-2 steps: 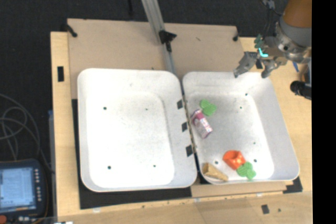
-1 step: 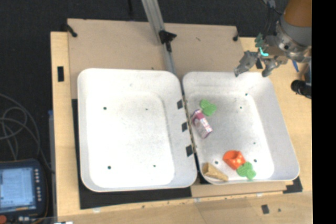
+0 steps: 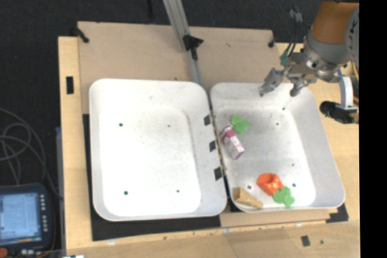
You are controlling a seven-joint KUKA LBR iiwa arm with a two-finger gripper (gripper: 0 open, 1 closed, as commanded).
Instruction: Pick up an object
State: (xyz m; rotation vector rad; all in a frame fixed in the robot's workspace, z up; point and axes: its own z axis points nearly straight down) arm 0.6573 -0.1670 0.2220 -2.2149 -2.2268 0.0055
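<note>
The grey arm with its orange band [image 3: 331, 20] comes in at the upper right of the frame, and its hand [image 3: 280, 87] hangs over the upper edge of the right bin [image 3: 314, 148]. The two fingers stand spread apart, one pointing down-left at about the bin's top rim, the other just right of it, with only bare white bin floor showing between them. Nothing is gripped.

The right bin carries all the loose things. A small green piece [image 3: 240, 125] lies in its upper left part, and just below it, touching or nearly so, lies a pink and white packet [image 3: 233, 142] set at a slant close to the bin's left wall. Toward the lower edge of the bin sits an orange-red object [image 3: 269, 182], with a second green piece [image 3: 283, 196] just beside it at lower right. A tan wedge [image 3: 247, 197] rests against the bin's lower left corner, near the orange-red object but apart from it. All of these lie well apart from the hand, lower in the frame.

The left bin [image 3: 151, 148] fills the middle left of the frame, its white floor marked by a few small dark dots. Both bins rest side by side on the tan surface [image 3: 71, 130]. A slim metal pole [image 3: 172, 0] slants down from the top of the frame to the gap between the bins. A small screen [image 3: 21, 214] glows at the lower left corner.
</note>
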